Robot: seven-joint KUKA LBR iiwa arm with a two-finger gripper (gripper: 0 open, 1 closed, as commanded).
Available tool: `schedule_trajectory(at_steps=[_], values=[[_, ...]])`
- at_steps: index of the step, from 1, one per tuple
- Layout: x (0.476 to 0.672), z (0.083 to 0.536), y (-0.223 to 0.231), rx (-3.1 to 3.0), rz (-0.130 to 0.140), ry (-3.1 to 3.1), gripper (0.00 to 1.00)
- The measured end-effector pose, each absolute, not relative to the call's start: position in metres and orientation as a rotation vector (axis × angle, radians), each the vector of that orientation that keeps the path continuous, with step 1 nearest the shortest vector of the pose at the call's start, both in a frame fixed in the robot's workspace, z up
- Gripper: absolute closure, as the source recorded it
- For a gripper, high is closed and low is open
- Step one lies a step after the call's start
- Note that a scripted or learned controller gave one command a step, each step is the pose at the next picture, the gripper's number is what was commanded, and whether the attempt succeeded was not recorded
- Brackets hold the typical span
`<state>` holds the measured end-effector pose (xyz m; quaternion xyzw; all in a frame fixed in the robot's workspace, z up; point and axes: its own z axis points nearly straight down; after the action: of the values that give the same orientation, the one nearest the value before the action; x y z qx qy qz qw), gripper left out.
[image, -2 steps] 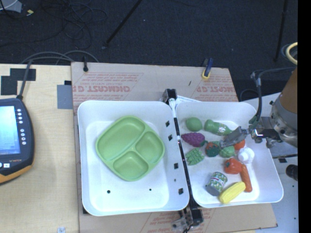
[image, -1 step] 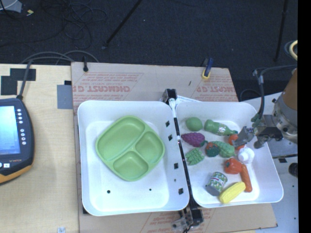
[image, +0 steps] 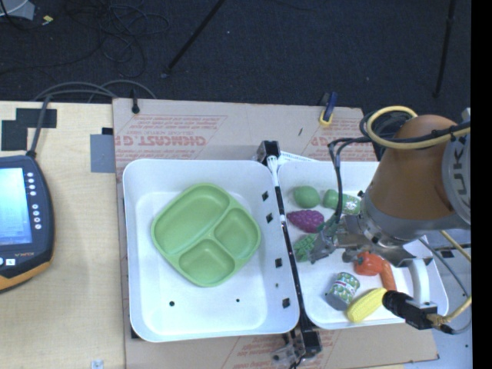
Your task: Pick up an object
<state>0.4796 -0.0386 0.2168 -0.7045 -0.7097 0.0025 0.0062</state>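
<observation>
The right bin (image: pixel 430 283) holds several toy foods: a green round fruit (image: pixel 306 197), a purple bunch of grapes (image: pixel 305 220), a dark green leafy piece (image: pixel 305 247), a small can (image: pixel 342 287), a yellow corn cob (image: pixel 366 304) and an orange carrot (image: pixel 373 265). My gripper (image: pixel 326 242) hangs low over this bin's left middle. It is just right of the leafy piece and below the grapes. The arm's bulk hides the bin floor behind it.
The left bin (image: pixel 146 298) holds a green divided plate (image: pixel 205 234). A black-clipped divider (image: pixel 281 237) runs between the two bins. A teach pendant (image: pixel 19 214) lies at the bench's left. Another pale green item (image: pixel 340 201) sits by the arm's wrist.
</observation>
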Motion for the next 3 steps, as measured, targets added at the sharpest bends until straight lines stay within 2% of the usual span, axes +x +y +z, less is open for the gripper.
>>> schedule_trajectory(at_steps=[1,2,3], values=[[0.476,0.31,0.046,-2.21,-0.01,-2.234,1.0],[0.477,0.391,0.03,-2.224,-0.007,-2.225,1.0],[0.475,0.327,-0.025,-2.224,0.012,-2.211,1.0]])
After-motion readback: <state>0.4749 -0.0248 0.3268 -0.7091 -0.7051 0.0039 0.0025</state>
